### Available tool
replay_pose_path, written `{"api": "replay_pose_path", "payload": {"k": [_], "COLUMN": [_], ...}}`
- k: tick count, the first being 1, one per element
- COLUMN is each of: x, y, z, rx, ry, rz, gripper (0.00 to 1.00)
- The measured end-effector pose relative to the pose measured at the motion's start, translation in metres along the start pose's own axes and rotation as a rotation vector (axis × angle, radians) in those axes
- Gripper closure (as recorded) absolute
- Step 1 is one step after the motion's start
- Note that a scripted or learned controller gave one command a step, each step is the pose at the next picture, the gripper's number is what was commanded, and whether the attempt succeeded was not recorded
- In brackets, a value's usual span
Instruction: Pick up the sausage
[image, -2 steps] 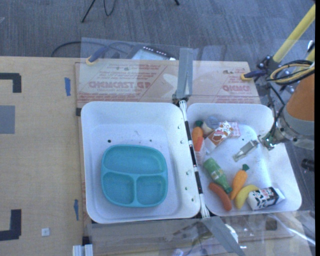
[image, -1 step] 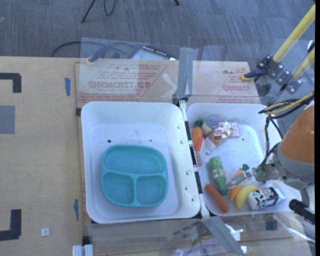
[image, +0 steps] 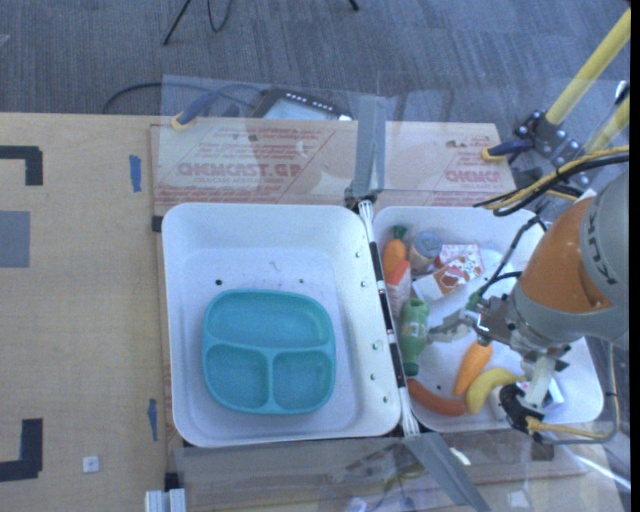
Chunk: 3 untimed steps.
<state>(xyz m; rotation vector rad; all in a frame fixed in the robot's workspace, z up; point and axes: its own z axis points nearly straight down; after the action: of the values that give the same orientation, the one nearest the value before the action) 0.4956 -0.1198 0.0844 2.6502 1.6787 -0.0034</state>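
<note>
**Right bin crowded, sausage at its near edge**

Camera view, looking down at a slant.

- Left bin (image: 190, 250): holds one teal plate (image: 268, 350) with three compartments, lying flat towards the near side. Nothing is on the plate.
- Right bin (image: 480, 222): many small things packed close.
  - Along the left wall are a small carrot (image: 397, 255) with a green top and, below it, a green bottle (image: 413, 330).
  - Towards the far side are a can (image: 428, 245) and a red-and-white packet (image: 458, 268).
  - Near the middle is a second carrot (image: 473, 365), tilted, with a banana (image: 490, 385) just beside its lower end.
- Sausage (image: 435, 398): reddish, slightly curved, lying flat along the near edge of the right bin. Its right end is touching or nearly touching the banana. It lies apart from the gripper and nothing grips it.
- Gripper (image: 462, 322): over the middle of the right bin, above the second carrot and just right of the bottle.

Hard to make out: the gripper tip is a grey tangle against the white floor, so I cannot tell whether it is open or closed. The arm (image: 565, 275) covers the bin's right part.
</note>
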Motion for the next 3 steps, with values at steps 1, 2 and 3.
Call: {"api": "replay_pose_path", "payload": {"k": [1,2,3], "x": [0.057,0.063,0.036], "y": [0.075,-0.028,-0.035], "z": [-0.025,-0.100,-0.100], "rx": [0.004,0.009,0.006], "ry": [0.003,0.002,0.005], "rz": [0.002,0.374,-0.127], "gripper": [0.00,0.00,0.00]}}
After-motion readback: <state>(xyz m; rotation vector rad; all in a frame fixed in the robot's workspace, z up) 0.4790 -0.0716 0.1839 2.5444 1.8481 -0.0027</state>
